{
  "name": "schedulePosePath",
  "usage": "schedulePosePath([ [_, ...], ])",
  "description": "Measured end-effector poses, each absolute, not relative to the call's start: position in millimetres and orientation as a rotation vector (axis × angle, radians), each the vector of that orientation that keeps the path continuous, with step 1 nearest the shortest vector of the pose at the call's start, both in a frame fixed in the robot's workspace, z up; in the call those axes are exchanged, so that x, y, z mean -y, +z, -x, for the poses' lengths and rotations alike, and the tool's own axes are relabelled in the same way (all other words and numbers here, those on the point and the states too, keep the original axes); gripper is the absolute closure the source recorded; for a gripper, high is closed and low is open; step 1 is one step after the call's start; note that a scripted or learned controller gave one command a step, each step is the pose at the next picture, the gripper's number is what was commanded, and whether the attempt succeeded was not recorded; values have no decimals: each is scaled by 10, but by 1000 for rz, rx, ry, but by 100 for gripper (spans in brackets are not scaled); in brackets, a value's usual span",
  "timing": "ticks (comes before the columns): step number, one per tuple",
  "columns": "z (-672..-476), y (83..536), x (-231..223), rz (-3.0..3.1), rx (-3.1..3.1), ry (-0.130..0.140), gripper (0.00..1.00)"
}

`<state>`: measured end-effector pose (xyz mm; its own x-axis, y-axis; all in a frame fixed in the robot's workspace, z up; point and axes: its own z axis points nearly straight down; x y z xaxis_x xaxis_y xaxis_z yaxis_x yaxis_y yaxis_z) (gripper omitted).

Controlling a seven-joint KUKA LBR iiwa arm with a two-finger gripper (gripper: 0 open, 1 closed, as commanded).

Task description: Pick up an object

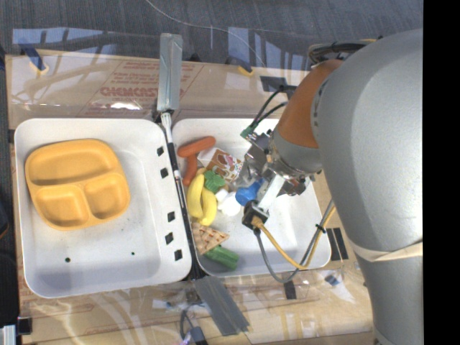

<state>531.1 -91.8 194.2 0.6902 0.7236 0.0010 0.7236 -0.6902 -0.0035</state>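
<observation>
Grey arm (374, 142) reaching in from right over right bin (291, 218), gripper (253, 182) hanging over toy heap near bin's left wall. Cannot tell whether gripper is clenched or released. Blue piece (248, 192) lying just beside gripper, touching white piece (230, 208). Yellow banana (200, 200), green block (214, 180), orange sausage (195, 147), waffle (208, 237) and green pickle (221, 257) crowding along that wall. Yellow divided tray (75, 182) sitting in left bin (108, 257).
</observation>
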Motion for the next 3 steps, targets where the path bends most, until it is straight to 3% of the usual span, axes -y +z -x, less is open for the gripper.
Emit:
schedulePosePath([
  [1, -5851, 2454, 770, 3004, 911, 6, 100],
  [2, -5275, 2585, 1105, 3036, 795, 8, 100],
  [3, -5388, 3355, 794, 2679, 1638, 1, 100],
])
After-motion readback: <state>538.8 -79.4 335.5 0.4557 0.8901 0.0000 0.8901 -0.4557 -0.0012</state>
